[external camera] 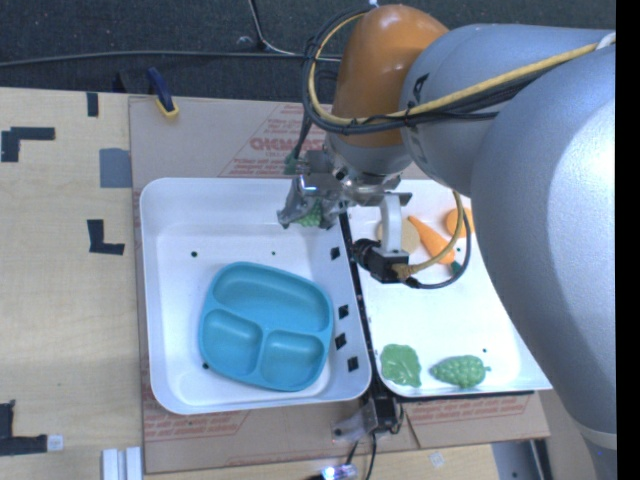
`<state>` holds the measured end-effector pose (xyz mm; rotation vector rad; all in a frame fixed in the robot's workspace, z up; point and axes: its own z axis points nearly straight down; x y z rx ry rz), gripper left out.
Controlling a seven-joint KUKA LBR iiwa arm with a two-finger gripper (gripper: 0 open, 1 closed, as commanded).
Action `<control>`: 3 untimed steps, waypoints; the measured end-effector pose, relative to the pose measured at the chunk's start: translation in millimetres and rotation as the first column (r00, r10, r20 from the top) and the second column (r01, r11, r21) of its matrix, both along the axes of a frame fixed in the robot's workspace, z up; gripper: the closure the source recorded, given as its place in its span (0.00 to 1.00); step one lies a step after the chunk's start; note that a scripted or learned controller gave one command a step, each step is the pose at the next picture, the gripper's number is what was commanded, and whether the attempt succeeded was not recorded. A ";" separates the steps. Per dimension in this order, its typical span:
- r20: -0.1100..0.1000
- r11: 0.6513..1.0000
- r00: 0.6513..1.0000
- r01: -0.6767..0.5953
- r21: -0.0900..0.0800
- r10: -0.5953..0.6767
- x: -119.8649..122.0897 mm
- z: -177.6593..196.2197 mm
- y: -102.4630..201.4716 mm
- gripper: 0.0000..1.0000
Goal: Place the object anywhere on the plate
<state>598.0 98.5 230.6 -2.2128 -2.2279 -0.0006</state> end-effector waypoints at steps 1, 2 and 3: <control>-0.001 1.000 1.000 0.001 -0.001 -0.001 5.1 -1.1 43.5 1.00; -0.001 1.000 1.000 0.001 -0.002 -0.001 13.9 -12.0 87.6 1.00; -0.001 1.000 1.000 0.004 -0.003 -0.004 14.0 -11.3 85.3 0.00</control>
